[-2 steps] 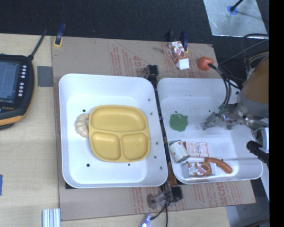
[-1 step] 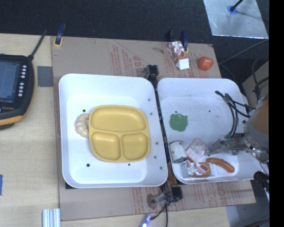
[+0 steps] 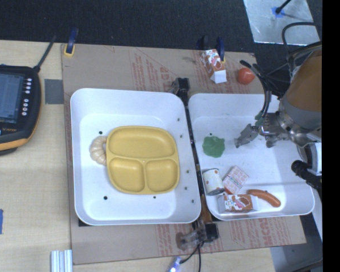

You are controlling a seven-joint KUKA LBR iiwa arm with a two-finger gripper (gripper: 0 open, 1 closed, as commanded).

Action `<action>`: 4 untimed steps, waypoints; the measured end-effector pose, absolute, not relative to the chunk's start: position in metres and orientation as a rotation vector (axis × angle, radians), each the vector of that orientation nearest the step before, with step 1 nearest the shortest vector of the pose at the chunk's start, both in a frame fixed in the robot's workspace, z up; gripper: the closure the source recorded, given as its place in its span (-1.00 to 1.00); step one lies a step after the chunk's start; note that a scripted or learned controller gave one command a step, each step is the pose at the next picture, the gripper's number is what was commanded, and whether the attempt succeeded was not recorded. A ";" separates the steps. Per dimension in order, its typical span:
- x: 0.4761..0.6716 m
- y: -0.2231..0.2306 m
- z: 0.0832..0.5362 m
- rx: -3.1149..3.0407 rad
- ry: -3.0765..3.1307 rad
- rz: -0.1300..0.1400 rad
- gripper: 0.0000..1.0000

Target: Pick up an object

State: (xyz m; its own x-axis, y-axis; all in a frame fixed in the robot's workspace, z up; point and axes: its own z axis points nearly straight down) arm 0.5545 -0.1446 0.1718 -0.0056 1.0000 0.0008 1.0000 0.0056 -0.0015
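Hand (image 3: 258, 136): sat low over the upper middle of the right bin (image 3: 226, 103), fingers spread apart with nothing between them, judged ready for a descent rather than carrying anything. Arm (image 3: 303, 95): grey with an orange band, reached in from the right edge above that bin. Candidate objects, right bin: a green lump (image 3: 213, 146) lay just left of the hand, the nearest thing and so the likeliest target; a small cup or tub (image 3: 211, 180), a red-and-white packet (image 3: 236, 179), a second printed packet (image 3: 234, 203) and a sausage (image 3: 264, 198) were crowded along the lower edge, close together and probably harder to grip singly. Left bin (image 3: 90, 103): held a yellow divided tray (image 3: 141, 158) lying flat at its centre, with a pale ridged object (image 3: 97, 149) tucked against the tray's left rim, partly hidden. Surface: both bins rested side by side on a brown cardboard sheet (image 3: 136, 72) over a light wooden surface (image 3: 22, 208). Strays outside the bins: a small carton (image 3: 215, 64) and a red ball (image 3: 246, 76) on the cardboard above the right bin. Room: an orange-cased control tablet (image 3: 8, 106) at far left, dark floor (image 3: 130, 10) beyond.
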 end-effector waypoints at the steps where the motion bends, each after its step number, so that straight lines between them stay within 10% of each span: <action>1: 0.595 -0.091 0.091 -2.212 -2.225 0.006 -1.00; 2: 0.591 -0.095 0.091 -2.214 -2.223 0.006 -1.00; 3: 0.591 -0.095 0.102 -2.209 -2.225 0.008 1.00; 4: 0.539 -0.040 0.192 -2.215 -2.224 0.002 1.00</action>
